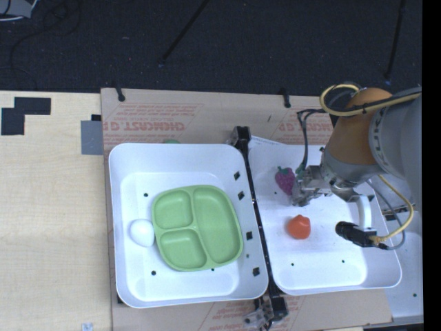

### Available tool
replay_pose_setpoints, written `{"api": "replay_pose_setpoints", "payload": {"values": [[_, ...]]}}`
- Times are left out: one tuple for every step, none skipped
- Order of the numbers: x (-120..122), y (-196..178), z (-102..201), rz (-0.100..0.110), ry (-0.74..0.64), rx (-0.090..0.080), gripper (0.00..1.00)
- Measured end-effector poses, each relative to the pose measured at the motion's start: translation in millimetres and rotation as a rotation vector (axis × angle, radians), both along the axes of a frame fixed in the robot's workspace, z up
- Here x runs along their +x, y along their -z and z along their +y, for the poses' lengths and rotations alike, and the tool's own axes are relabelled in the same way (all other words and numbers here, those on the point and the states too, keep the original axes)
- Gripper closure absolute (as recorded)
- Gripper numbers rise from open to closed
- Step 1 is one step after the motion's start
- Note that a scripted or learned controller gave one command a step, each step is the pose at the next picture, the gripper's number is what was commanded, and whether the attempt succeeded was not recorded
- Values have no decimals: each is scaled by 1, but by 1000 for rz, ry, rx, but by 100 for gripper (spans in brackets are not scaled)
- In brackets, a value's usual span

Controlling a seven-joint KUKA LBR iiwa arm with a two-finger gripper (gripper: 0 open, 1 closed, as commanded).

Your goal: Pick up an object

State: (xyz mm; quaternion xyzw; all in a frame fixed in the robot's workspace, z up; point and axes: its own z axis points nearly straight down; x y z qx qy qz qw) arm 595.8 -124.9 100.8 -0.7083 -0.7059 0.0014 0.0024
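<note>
In the right bin [324,274] lie a purple grape bunch [284,179] with a green stem and a red-orange tomato [299,227]. My gripper [300,197] hangs low over this bin, just right of and below the grapes and above the tomato. The grey arm with its orange band [358,133] comes in from the right. I see nothing held between the fingers. The left bin [131,164] holds a green three-part plate [196,227] and a white egg [142,232] at the plate's left.
A black divider clip strip [249,205] runs between the two bins. Cables and a black connector [355,232] hang off the arm over the right bin's right side. Cardboard [179,119] lies under the bins.
</note>
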Motion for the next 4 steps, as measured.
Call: {"api": "replay_pose_setpoints", "payload": {"values": [[-2, -61, -7, -8, 2, -2, 100], [-2, -124, -12, -8, -3, -2, 100], [-1, -173, -13, -8, -4, -2, 100], [-24, -168, 44, -1, -7, 1, 100]]}}
